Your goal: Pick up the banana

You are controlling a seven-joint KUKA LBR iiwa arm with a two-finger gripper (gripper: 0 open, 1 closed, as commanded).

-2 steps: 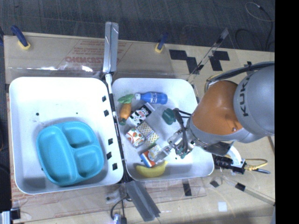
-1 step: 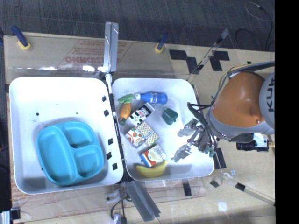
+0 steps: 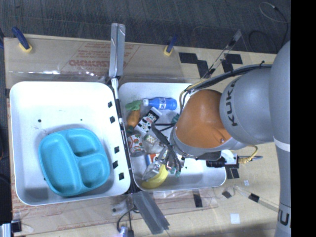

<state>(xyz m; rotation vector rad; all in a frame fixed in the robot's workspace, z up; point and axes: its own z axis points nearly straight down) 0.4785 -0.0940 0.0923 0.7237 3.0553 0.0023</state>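
Banana [image 3: 154, 178] sits in the right bin [image 3: 210, 183], near its front-left corner, close to the front wall. Gripper [image 3: 166, 163] is down on it from the right, tip right at the banana's upper side, prob touching. Grip state: can't tell, the orange wrist band and cabling hide that end. So no confirmed grasp; banana looks to be resting on the bin floor, not lifted.

Progress est: approach done, arm at the target; grasp + lift left to do.

Clutter in the same bin: blue bottle [image 3: 161, 103] by the back wall, small orange item [image 3: 133, 118] and a black/white box [image 3: 147, 120] along the left wall, more small stuff just behind the banana. Risk imo: snagging a neighbour along with it.

Left bin [image 3: 29, 100] carries a blue divided tray [image 3: 75, 161] toward its front, well apart from the action.
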